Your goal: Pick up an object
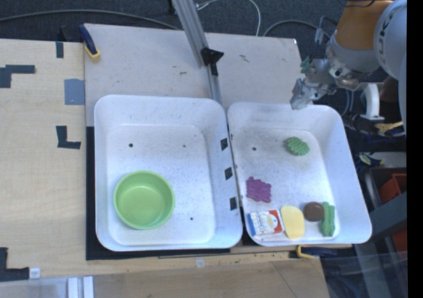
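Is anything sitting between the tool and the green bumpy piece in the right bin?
Nothing visible. The tool hangs over the right bin's far edge, and bare bin floor separates it from the green bumpy piece.

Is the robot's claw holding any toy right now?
No. The claw hangs above the far rim of the right bin, with nothing between its fingers.

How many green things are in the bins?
3: green bowl in the left bin; bumpy green piece mid right bin; dark green piece at its near-right corner.
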Controlling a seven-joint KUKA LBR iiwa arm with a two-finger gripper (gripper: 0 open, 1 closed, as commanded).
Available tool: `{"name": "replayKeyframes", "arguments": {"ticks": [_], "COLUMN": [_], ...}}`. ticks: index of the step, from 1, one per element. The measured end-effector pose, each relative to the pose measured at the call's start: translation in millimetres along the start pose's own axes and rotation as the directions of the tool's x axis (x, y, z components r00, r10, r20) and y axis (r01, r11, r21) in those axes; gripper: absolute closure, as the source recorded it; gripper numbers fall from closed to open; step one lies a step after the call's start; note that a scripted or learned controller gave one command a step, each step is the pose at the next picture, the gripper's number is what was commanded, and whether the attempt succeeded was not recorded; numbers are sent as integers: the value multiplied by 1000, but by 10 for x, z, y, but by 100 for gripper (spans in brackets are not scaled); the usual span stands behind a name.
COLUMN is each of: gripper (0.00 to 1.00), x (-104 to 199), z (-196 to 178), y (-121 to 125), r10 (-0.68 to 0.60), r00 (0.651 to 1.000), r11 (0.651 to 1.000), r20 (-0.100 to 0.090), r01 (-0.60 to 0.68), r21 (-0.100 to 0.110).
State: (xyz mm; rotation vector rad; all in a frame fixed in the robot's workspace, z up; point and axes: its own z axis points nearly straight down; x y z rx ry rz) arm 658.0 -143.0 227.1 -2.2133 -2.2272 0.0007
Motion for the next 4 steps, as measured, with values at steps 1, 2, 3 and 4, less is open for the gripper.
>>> {"name": "replayKeyframes", "arguments": {"ticks": [1,2,3,4], "gripper": [100,100,100,100], "x": [578,1122,1759,2354], "z": [104,192,153,83], "y": [36,58,16,-36], "r10": [-1,0,-2,-1], "r00": [1000,1000,1000,1000], "r11": [1000,1000,1000,1000], "r20": [-1,-1,-1,-1], "r01": [1,0,2,1], "r21": [1,1,1,0]}}
